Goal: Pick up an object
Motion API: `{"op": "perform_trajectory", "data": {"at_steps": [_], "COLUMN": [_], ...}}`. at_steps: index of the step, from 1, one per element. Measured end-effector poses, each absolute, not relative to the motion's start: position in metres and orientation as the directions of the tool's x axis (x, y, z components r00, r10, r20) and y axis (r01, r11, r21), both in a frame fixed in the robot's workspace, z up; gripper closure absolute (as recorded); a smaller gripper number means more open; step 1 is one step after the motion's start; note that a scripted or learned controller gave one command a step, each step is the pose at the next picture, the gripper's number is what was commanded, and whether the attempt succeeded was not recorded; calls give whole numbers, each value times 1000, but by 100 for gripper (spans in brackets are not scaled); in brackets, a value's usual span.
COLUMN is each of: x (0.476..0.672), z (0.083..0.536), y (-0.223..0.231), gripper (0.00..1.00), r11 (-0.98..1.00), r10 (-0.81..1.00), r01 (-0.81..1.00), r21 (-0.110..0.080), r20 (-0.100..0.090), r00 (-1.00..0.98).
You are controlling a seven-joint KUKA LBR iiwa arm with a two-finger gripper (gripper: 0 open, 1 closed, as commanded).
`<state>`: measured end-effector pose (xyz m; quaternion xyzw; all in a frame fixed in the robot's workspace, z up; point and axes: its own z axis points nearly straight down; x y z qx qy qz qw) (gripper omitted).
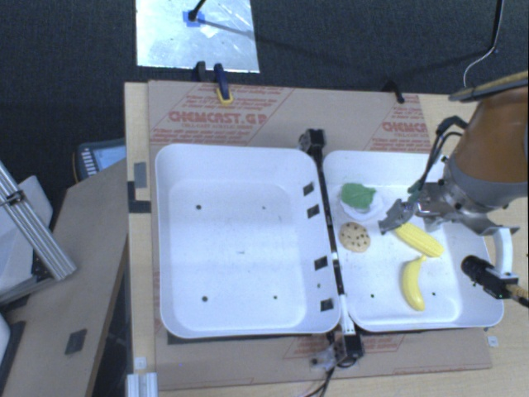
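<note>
The arm [496, 151] is cut off by the right edge. The end effector [405, 213] is too small for its fingers to be made out. The corn cob's [419, 240] upper end is partly covered by it.

I work in a robotics lab: my bench [273, 110] is board stamped with maker's lettering, two white bins [240, 238] clipped together, cables [488, 40] trailing overhead, an aluminium rail [33, 230] propped beside dark carpet [58, 56].

dark carpet floor [66, 40], tan side table [83, 246].
</note>
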<state>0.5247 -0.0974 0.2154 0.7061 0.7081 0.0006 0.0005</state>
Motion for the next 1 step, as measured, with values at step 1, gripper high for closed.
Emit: {"op": "perform_trajectory", "data": {"at_steps": [1], "x": [526], "z": [226], "y": [-97], "gripper": [100], "r11": [5], "r10": [1000], "r01": [1000], "r21": [4], "r20": [0], "r00": [-5]}}
